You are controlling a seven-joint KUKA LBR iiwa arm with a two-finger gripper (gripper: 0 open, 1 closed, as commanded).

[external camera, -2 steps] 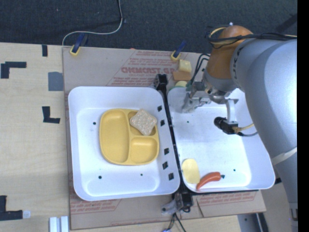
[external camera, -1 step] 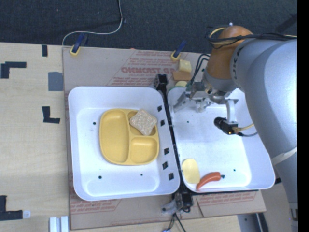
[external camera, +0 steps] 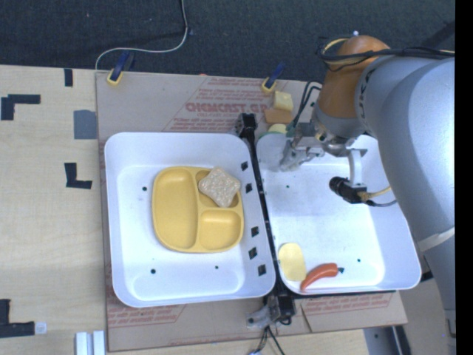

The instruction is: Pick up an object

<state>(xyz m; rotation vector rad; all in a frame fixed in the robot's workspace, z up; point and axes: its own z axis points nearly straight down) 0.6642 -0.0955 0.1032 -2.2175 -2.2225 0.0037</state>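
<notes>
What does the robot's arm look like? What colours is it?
The big rounded grey metal arm has a shiny orange band above its wrist. Thin black cables loop around it, and a small silvery metal gripper sits at its end.

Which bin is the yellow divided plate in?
The left bin: the yellow divided plate lies flat inside it, a tan square piece on top.

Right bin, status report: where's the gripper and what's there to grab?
Gripper low at right bin's far-left corner. Orange piece and yellow piece lie untouched at near edge. Nothing between.
</notes>
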